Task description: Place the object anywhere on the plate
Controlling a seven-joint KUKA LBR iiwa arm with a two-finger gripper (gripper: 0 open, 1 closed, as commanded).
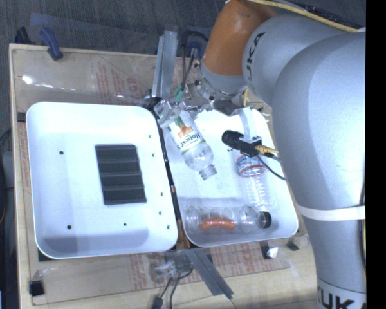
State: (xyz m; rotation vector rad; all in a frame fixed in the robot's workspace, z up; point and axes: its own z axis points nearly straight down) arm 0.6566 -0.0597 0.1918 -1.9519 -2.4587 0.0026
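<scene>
The arm's gripper (pixel 175 110) hung over the right bin (pixel 284 219), fingers clamped on a clear labelled bottle (pixel 192 144); the dark plate (pixel 120 174) sat left.

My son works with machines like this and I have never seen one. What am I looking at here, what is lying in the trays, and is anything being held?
This is one picture from a camera fixed above a bench, looking down at a slant. The big grey shape with the orange band is a robot arm reaching in from the right. Its gripper sits near the top edge between two shallow white trays. The left tray holds a dark ridged rectangle, the plate. The right tray holds clear plastic bottles: a labelled bottle just below the gripper, a second bottle beside it, and a third bottle lying along the near edge. I cannot tell whether the gripper holds anything.
</scene>
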